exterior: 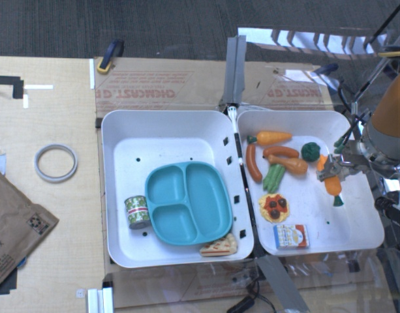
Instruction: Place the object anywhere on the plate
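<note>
Currently 2 bins [115,175] side by side. Left bin: teal plate [186,203], 3 compartments. Right bin: gripper [335,168] at right wall; orange carrot [333,185] seen between its fingers, held above the floor.

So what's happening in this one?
A robot arm reaches in from the right over the right bin, which holds toy food. Its gripper sits at a toy carrot near the bin's right side; whether it has a grip is unclear. The blue divided plate waits in the left bin, with a small can beside it.
</note>
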`<state>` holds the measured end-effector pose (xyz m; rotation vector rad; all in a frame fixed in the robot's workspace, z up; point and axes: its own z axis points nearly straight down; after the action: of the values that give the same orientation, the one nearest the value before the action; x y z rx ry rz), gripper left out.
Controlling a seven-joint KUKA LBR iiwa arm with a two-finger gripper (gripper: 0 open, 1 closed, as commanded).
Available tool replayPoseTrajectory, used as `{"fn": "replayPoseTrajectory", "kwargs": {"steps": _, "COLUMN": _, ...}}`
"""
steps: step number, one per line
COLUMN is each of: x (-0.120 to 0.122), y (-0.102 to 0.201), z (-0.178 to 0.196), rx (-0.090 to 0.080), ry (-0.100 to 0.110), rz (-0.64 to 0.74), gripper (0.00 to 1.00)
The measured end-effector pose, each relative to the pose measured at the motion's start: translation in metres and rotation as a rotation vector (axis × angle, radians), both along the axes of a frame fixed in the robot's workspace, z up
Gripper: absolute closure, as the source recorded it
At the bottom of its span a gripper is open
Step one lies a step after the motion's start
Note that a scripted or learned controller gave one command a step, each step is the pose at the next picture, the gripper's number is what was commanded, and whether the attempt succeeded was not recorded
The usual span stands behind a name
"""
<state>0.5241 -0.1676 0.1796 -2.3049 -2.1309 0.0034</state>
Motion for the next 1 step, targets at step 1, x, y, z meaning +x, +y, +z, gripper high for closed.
{"fn": "replayPoseTrajectory", "kwargs": {"steps": 1, "x": -0.0336, "y": 0.001, "z": -0.091, "rx": 0.002, "ry": 0.0, "rz": 0.071, "gripper": 1.0}}
